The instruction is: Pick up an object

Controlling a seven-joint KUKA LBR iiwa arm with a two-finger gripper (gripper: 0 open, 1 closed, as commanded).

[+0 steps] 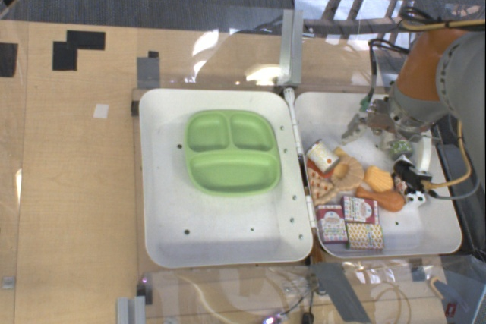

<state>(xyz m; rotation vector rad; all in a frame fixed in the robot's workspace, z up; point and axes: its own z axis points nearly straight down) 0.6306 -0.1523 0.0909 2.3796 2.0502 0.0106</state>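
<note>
- Two shallow white bins side by side; left bin [163, 231] holds a green divided plate [231, 152], lying flat near its middle, three compartments, nothing in them
- Right bin [444, 235] holds the clutter: a small white cup-like item with a red band [322, 156], a round tan cookie-like piece [348, 174], a waffle-patterned piece [323, 187], an orange lump [378, 178], an orange carrot-like piece [383, 199], two small patterned boxes [348, 221] side by side at the near edge, a small black-and-white item [414, 196] by the right wall
- Arm [448, 72] reaches in from the right, orange band above the wrist, over the far right part of the right bin
- Gripper [377, 123] sits over the far half of that bin; metal finger-like parts splay out below the wrist, but the hardware is tangled in view, so I cannot tell whether the grip is wide or narrow; nothing is visibly between the fingers
- Key relation: the pile lies toward the camera and slightly left of the gripper, apart from it; nearest candidates look to be the banded cup and the orange lump
- Carrot-like piece has its long axis running roughly left to right across the bin, so a grasp would likely close across its short width
- Judgement: no object picked yet; the next move calls for shifting toward the near side, then descending
- Risk: items touch and overlap, so fingers may land on two at once
</note>
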